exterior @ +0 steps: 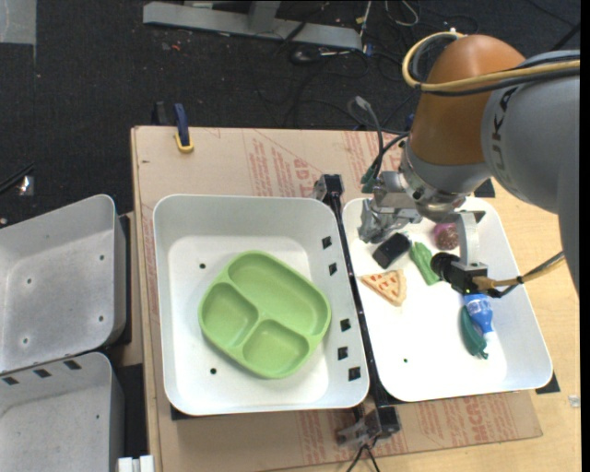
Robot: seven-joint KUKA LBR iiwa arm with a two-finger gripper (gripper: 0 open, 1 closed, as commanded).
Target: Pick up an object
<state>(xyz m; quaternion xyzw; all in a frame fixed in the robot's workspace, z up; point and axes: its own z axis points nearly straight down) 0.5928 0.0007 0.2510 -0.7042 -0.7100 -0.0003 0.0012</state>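
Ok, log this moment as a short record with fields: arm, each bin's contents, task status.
arm: gripper low over the right bin's far left corner
left bin: green divided plate
right bin: pizza slice toy, green stick, black block, blue and green item, small purple item
task status: nothing seen held; jaws' state unclear

You're looking down on a tan cardboard-covered surface [240, 157] printed with faint red lettering, a blue-and-yellow clamp [182, 129] gripping its far left corner. Around it lies dark speckled floor [74, 83]. Cables [318, 28] and a grey metal bar [249, 23] cross the floor beyond. Spare white trays [55, 277] sit at your left.
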